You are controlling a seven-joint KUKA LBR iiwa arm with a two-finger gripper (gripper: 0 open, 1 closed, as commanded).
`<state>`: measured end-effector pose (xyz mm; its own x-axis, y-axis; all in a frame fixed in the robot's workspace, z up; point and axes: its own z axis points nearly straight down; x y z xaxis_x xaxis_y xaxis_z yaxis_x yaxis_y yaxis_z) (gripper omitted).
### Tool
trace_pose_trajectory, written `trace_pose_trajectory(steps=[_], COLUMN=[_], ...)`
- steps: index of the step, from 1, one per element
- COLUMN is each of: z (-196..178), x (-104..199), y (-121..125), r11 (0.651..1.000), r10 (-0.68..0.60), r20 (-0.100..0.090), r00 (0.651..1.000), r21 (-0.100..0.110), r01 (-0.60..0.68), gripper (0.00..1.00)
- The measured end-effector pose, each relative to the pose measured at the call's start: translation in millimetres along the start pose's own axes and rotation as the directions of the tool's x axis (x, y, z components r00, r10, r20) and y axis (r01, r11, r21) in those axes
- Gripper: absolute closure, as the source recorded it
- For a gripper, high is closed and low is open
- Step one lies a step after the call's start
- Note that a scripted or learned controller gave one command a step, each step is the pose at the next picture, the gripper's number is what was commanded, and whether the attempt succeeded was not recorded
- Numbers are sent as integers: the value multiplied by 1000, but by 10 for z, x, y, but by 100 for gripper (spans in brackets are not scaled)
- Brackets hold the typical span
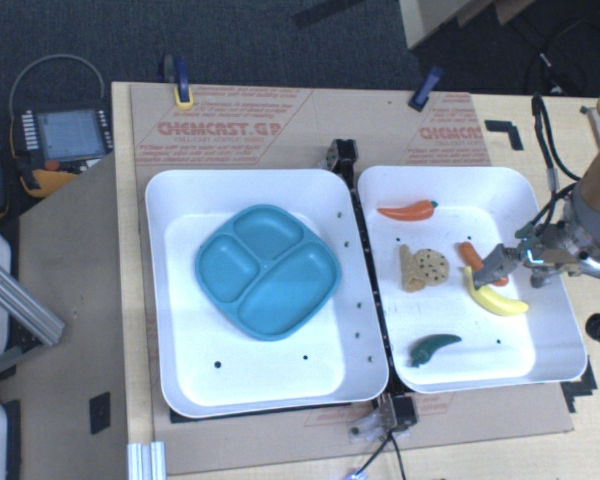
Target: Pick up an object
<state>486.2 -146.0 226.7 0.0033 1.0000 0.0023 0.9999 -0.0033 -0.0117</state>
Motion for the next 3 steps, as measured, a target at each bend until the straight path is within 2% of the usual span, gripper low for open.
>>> trace_pose_trajectory(steps=[1,2,3], z=[-53,375,974], x=[3,1,-34], y=[26,14,28], r11=[1000,1000,1000], r10=[-3,-2,-3], r20=[3,0,1], r00=[1000,1000,1000], r21=[-12,-5,-9], r01=[3,2,3], gripper=[0,0,0])
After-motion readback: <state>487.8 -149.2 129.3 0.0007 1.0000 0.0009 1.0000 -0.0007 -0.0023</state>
